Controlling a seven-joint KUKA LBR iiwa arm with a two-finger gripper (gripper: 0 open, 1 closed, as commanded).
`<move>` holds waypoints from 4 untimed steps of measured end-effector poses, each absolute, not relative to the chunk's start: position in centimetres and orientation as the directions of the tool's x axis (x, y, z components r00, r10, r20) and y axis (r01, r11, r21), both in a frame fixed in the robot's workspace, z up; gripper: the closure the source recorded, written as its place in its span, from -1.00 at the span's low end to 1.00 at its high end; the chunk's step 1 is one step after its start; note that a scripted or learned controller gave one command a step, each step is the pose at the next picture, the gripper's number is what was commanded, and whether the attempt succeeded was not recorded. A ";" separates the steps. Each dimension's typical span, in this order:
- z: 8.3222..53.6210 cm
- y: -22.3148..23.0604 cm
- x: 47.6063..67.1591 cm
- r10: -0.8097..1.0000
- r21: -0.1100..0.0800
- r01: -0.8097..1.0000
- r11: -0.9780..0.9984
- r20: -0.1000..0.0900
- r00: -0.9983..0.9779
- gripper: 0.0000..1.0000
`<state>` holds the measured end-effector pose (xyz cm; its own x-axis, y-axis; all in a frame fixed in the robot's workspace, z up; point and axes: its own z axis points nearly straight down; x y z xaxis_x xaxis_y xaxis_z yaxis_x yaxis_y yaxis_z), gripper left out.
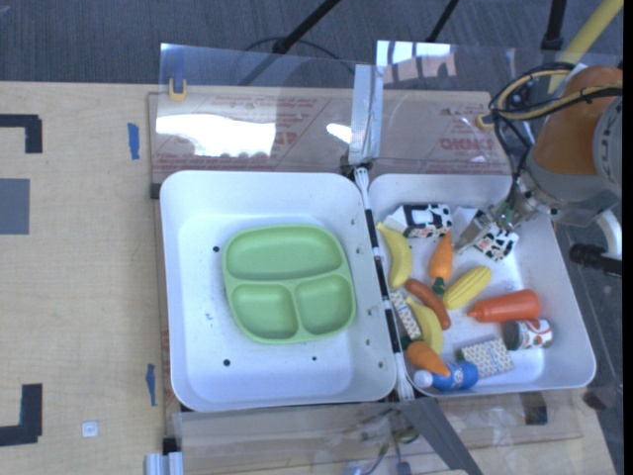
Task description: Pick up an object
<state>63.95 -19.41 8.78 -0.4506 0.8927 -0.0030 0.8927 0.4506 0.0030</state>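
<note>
The right bin (569, 295) holds several toy foods. Among them are a yellow banana (398, 255), a small orange carrot (441, 257), a corn cob (467, 286), a red sausage (428, 300) and a larger orange-red carrot (504, 306). Two black-and-white patterned pieces lie at the back, one (427, 219) left of the gripper and one (500, 244) just under it. My gripper (480, 230) hangs low over the bin's back right part, open, with nothing between its fingers.
The left bin (188, 265) holds a green divided plate (289, 283). Near the right bin's front lie a small can (534, 334), a speckled block (487, 356) and a blue piece (459, 375). Clear plastic walls stand behind both bins.
</note>
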 end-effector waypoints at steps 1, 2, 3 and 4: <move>8.8 -12.7 62.7 0.895 0.004 0.895 0.446 -0.003 -0.446 -1.00; 9.9 -13.5 62.7 0.898 0.006 0.898 0.439 -0.015 -0.439 1.00; 18.5 -3.9 63.4 0.995 0.002 0.995 0.097 -0.001 -0.097 1.00; 18.6 -3.8 61.8 0.968 -0.003 0.968 0.252 0.001 -0.252 1.00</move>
